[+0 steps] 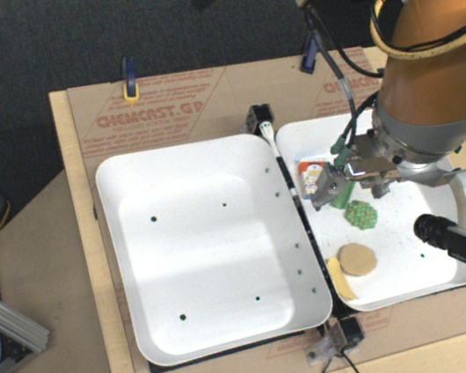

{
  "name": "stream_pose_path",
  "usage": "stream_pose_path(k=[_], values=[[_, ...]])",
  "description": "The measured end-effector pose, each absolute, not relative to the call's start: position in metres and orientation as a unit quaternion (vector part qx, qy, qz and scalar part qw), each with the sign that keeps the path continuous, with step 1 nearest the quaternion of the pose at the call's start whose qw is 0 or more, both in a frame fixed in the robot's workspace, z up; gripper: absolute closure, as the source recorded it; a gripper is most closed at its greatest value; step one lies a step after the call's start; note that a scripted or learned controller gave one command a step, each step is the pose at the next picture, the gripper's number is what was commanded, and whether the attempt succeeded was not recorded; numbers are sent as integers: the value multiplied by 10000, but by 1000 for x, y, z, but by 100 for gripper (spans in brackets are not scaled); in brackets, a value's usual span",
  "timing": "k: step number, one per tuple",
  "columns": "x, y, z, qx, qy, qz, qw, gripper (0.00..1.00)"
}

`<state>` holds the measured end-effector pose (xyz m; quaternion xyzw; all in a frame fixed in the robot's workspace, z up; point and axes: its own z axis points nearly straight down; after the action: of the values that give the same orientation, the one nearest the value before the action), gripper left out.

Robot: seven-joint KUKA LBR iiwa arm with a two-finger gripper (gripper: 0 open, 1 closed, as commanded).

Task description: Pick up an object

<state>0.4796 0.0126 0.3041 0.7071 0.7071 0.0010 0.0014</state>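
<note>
Closest to the lens, by the front wall of the right bin: tan round disc, with a yellow wedge touching its left side. Just behind the disc, green knobbly toy, stem end reaching up to the gripper. Hangs low over that stem end; cannot tell whether open or closed, nor whether the toy is gripped. Just left of the gripper, red-and-white packet. Further left, left bin.
</note>
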Motion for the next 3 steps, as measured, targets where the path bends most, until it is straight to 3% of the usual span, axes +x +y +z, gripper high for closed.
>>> stream_pose_path(k=[1,2,3], values=[[494,-55,312,7079,7063,6,19,0],[499,36,178,7045,7096,-22,-44,0],[500,31,195,7073,7069,3,5,100]])
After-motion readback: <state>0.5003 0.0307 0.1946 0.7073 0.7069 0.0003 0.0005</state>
